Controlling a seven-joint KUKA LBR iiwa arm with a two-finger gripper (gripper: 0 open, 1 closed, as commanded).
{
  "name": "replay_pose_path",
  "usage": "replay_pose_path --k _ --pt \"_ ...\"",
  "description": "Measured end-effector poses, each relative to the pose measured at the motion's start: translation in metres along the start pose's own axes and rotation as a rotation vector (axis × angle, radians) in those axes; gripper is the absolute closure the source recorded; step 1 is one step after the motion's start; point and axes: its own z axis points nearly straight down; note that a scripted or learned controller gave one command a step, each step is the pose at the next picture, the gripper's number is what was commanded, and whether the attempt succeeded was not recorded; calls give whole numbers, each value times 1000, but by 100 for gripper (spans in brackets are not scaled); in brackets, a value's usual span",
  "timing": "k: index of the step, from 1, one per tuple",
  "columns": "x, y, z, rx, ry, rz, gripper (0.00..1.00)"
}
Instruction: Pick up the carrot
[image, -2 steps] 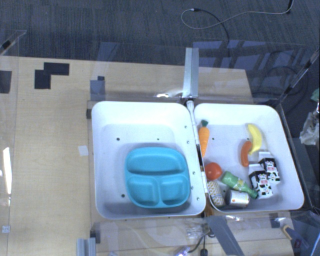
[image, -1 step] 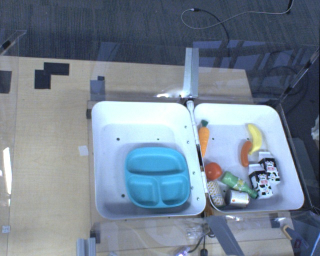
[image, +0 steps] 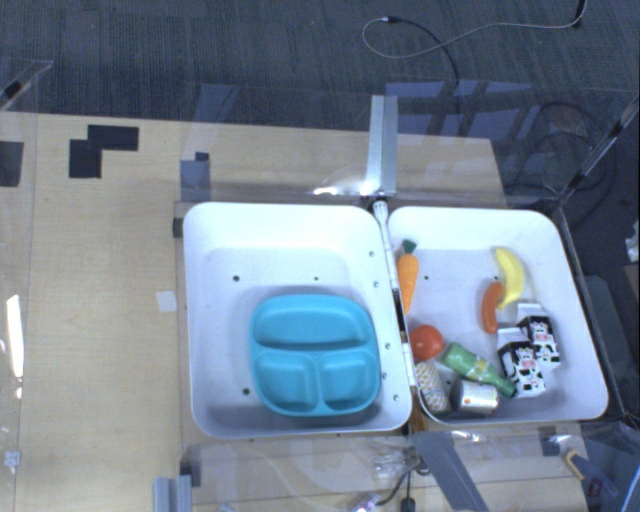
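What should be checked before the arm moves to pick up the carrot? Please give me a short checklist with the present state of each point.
1. Carrot is in view, in the right bin near its left wall: ok.
2. Carrot lies apart from the tomato and the banana, nothing on top of it: ok.
3. Room for a finger on the carrot's left side, between it and the bin wall: not ok, it looks very close to the wall.
4. Carrot lies flat, green top toward the far edge: ok.
5. Blue divided plate stays in the left bin, out of the way: ok.
6. Gripper ready and open: cannot tell.
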Motion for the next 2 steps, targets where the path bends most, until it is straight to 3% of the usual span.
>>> replay_pose_path --k 1,2 --pt "-24 3 -6 -1 -1 -211 100" --pt "-28 4 -6 0 0 -680 100"
